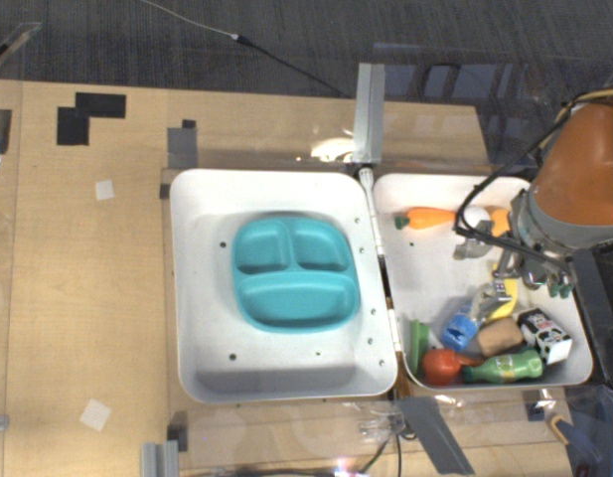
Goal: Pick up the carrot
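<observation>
The carrot, orange with a green stub at its left end, lies on its side near the back of the right bin. My gripper hangs below the grey wrist and orange band, to the right of the carrot and nearer the front, clearly apart from it. It hovers just over a yellow banana-like toy. A second small orange piece shows behind the black cable, partly hidden by the wrist.
Toys crowd the right bin's front: a green piece, a red tomato, a blue item, a brown lump, a green bottle and a black-and-white cube. The left bin holds a teal divided plate.
</observation>
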`<state>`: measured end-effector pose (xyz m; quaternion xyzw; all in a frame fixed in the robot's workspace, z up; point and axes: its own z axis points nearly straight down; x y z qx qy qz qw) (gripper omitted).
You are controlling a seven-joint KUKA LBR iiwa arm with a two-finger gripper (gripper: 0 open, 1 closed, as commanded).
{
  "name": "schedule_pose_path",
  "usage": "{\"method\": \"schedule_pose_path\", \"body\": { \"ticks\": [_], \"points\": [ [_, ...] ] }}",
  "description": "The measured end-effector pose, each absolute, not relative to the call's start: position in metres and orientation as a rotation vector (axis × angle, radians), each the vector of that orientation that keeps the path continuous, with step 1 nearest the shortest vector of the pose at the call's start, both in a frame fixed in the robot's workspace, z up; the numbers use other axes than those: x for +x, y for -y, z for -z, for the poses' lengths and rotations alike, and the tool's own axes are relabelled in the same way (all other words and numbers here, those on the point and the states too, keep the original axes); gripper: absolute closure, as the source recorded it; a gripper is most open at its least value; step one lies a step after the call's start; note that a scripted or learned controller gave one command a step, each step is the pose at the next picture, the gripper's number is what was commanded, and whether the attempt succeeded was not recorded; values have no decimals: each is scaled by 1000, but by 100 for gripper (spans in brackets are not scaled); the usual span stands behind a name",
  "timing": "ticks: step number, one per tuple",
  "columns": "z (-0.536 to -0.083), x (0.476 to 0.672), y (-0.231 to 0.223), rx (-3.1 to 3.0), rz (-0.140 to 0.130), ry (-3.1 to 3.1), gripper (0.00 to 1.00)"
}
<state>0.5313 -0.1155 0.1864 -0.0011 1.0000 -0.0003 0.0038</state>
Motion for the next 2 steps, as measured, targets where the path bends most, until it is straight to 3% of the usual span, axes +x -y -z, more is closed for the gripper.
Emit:
{"method": "schedule_pose_path", "body": {
  "ticks": [1, 2],
  "points": [
    [-191, 590, 187, 335, 2, -3112, 0],
    [-101, 614, 205, 353, 0, -3118, 0]
  ]
}}
